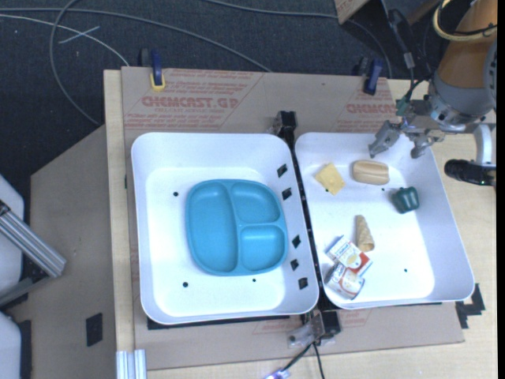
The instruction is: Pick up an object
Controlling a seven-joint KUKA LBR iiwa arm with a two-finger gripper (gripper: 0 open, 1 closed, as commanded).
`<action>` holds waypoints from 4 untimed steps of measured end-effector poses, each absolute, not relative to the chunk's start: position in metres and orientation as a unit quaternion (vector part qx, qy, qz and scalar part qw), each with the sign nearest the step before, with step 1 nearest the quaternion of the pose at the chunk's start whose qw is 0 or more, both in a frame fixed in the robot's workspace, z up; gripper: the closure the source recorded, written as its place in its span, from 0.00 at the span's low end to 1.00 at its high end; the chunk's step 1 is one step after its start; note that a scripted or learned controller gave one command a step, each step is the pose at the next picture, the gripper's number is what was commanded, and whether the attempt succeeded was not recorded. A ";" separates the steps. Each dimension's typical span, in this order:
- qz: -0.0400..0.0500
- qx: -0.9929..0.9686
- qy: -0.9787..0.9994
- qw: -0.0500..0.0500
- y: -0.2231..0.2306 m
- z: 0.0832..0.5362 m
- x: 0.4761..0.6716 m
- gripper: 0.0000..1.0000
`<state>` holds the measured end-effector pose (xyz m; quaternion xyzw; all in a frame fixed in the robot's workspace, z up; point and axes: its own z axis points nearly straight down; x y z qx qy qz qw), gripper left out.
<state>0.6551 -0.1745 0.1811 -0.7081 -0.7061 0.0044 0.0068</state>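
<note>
My gripper [401, 143] hangs over the far edge of the right bin [442, 247], its two fingers spread apart with nothing between them. Just below it lies a tan bread roll [369, 172]. A yellow cheese wedge [331, 178] sits to the roll's left. A dark green pepper [405, 200] rests to the right of the roll. Nearer the front lie an ice cream cone [363, 233] and a red and white packet [348, 265].
The left bin [158, 212] holds a blue divided plate [236, 226]. Black clips run along the divider [293, 212] between the bins. Blue clamps [156, 69] hold the cardboard base at the back. Cables cross the dark floor behind.
</note>
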 end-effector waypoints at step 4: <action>0.000 -0.706 -0.708 -0.001 -0.182 0.098 0.664 1.00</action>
